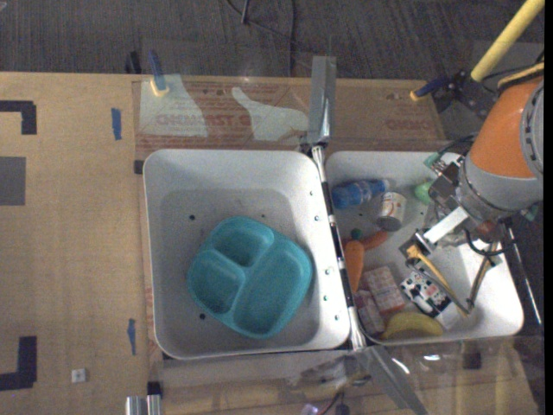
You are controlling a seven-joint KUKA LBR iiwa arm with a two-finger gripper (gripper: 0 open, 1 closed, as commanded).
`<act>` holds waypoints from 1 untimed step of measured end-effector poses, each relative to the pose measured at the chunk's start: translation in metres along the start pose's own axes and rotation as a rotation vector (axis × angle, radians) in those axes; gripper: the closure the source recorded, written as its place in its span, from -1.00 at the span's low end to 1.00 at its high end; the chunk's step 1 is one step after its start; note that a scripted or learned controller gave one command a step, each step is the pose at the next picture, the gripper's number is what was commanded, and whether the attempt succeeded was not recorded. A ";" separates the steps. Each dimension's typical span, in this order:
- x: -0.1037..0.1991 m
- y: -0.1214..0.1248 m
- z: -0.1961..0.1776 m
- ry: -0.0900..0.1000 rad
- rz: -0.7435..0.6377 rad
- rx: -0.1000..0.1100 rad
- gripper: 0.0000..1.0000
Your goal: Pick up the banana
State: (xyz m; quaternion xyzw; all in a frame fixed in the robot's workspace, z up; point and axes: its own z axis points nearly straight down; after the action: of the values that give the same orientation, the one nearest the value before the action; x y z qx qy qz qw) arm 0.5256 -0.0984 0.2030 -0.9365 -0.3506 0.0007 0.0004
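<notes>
The banana (413,324) is yellow and lies flat against the front wall of the right bin (505,318). My gripper (425,271) hangs over the middle of that bin, a short way behind the banana and apart from it. The grey wrist with its orange band (510,137) reaches in from the right. A black and white item (427,294) lies just under the gripper's tip, between it and the banana. Nothing shows as held.
The right bin also holds a blue bottle (359,192), a small can (391,207), a carrot (354,263), a pink packet (384,288) and a green item (422,189). A teal divided plate (251,275) lies in the left bin (173,188).
</notes>
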 end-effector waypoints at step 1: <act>-0.022 -0.016 0.084 0.023 0.203 -0.017 1.00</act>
State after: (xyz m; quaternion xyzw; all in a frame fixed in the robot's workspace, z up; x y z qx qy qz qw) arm 0.4984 -0.1002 0.1192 -0.9672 -0.2537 -0.0131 -0.0034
